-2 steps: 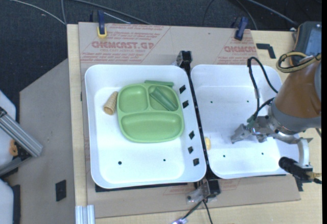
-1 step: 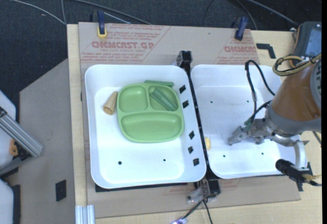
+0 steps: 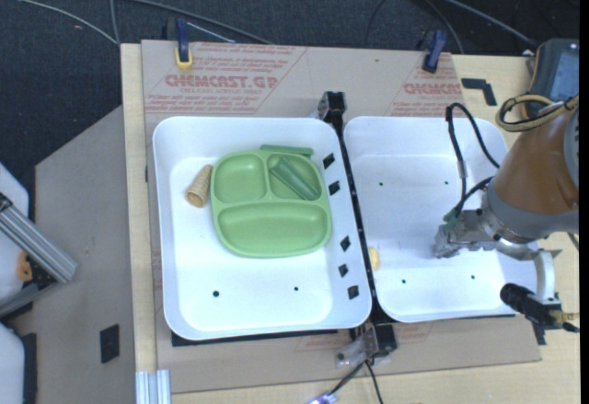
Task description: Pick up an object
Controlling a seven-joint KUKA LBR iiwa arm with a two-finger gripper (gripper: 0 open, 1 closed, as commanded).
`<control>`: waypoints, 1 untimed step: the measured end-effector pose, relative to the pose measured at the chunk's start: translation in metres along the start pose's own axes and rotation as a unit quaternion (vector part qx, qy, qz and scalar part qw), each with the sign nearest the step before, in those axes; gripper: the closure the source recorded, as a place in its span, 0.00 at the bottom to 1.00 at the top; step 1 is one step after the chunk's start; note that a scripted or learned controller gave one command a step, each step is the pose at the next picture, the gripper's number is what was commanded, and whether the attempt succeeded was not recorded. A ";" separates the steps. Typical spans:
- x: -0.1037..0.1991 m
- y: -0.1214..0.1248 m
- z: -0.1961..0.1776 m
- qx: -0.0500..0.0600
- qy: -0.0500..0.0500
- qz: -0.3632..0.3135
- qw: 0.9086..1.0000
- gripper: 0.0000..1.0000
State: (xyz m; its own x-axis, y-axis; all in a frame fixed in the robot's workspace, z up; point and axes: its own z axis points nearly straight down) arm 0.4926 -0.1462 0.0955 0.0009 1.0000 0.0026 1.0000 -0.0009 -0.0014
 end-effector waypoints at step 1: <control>0.003 0.006 -0.062 -0.004 -0.002 -0.001 1.000 1.00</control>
State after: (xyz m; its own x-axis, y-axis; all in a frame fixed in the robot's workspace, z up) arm 0.4989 -0.1430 0.1580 -0.0014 1.0000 -0.0014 1.0000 0.0014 0.0066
